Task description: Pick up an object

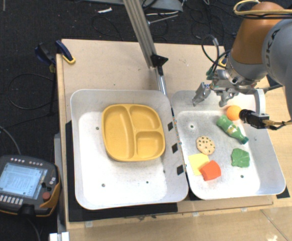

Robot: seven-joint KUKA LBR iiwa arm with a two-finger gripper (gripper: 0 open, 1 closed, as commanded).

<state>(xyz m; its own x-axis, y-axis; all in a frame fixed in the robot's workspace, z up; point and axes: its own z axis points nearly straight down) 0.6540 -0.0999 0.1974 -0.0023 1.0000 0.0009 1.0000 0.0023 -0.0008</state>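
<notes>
Dark flooring strewn with cables is surrounding a pale wooden surface (116, 64) that is carrying two shallow white bins side by side. Candidate objects are all lying in the right bin (266, 185): an orange ball (233, 112) at the far side, touching the upper end of a green bottle (231, 129); a round cookie (205, 145) nearer the middle; a yellow block (198, 161) just beside and partly under a red block (210, 170); and a green leafy piece (240, 157) toward the right. The gripper (215, 95) is hovering over the far left corner of that bin, its fingers standing apart and holding nothing, with no object directly below it. The grey arm (266, 39) is reaching in from the right. Judged risks: a straight descent from this position is likely to be closing on bare bin floor or striking the bin rim; the ball, being round and resting against the bottle, is liable to roll away under a finger; the two touching blocks are likely to be shifting together, spoiling a clean grasp; the flat cookie is offering little height to grip. The left bin (86, 185) is holding a yellow compartment tray (133, 132). A metal pole (142, 29) is slanting across the far side of the surface, a blue and yellow clamp (60, 51) is sitting at its far left corner, and a teach pendant (20, 185) is lying on the floor at lower left.
</notes>
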